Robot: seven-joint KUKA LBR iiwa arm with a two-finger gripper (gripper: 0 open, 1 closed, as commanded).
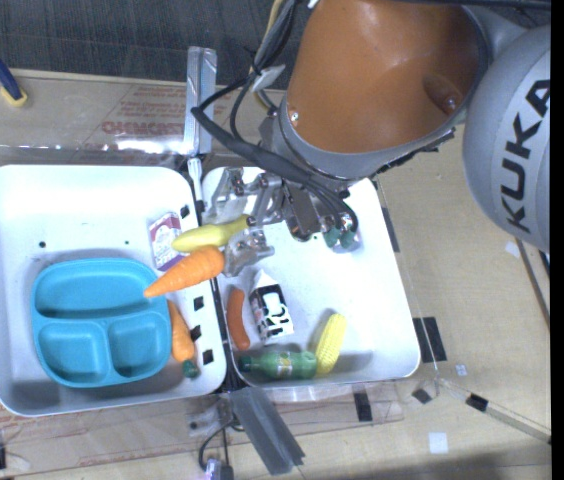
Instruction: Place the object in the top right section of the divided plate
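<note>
Item: carrot (pixel 184 273), clamped in my claw (pixel 234 255), hanging over the wall between both bins. Step: carrying. Next: travel left, lower over blue divided plate (pixel 102 320), top right section.

A single fixed camera sits above the tabletop (pixel 462 268) and looks down at a slant, taking in both white bins side by side: the left bin (pixel 12 228) and the right bin (pixel 392 298). The tabletop's far edge lies toward the top of the view and its near edge toward the bottom. The arm (pixel 392 58) enters from the right and stands close under the lens, so it looms large over the right bin's far corner. The view is near enough to show small items in both bins.
</note>
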